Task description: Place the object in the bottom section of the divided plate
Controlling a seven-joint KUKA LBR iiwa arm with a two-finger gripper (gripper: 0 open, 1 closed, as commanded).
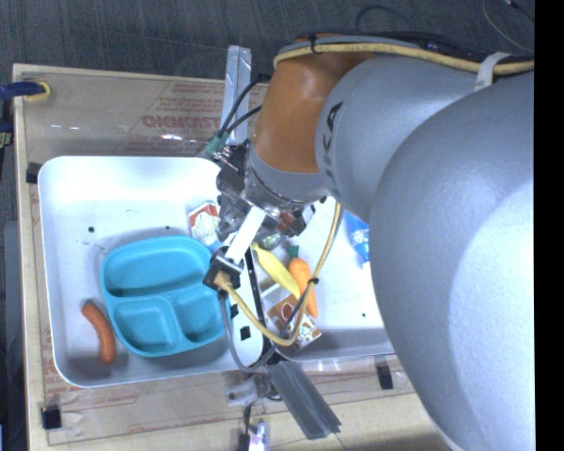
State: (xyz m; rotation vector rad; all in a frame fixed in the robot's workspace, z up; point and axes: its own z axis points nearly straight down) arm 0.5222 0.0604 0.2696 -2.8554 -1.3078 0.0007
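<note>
The task did not name the object, so I judged it was the sausage (101, 332), the one loose thing lying just beside the divided plate (148, 267). It lay in the left bin (52, 252), towards the counter's left edge and near its front edge, touching or almost touching the plate's rim; I could not tell which.

It looked like a toy: light, smooth, prob. a bit slippery, and a little curved. I thought the best hold was across its middle, w/ the jaws closing on the short width, not on the rounded ends, where it could squirt out.

My jaws hung over the wall between the two bins, at the plate's right side, well apart from the sausage. I could not tell if they were wide or narrow, bc my own arm (432, 233) and cables hid them.

Containers: the plate was blue w/ three sections, one large towards the counter's back edge and two small towards the front, all bare. A red-white packet (204, 222) lay in the left bin near the plate's back-right corner. The right bin (352, 322) held a banana (274, 269), a carrot (304, 280), a blue packet (357, 238), etc.
</note>
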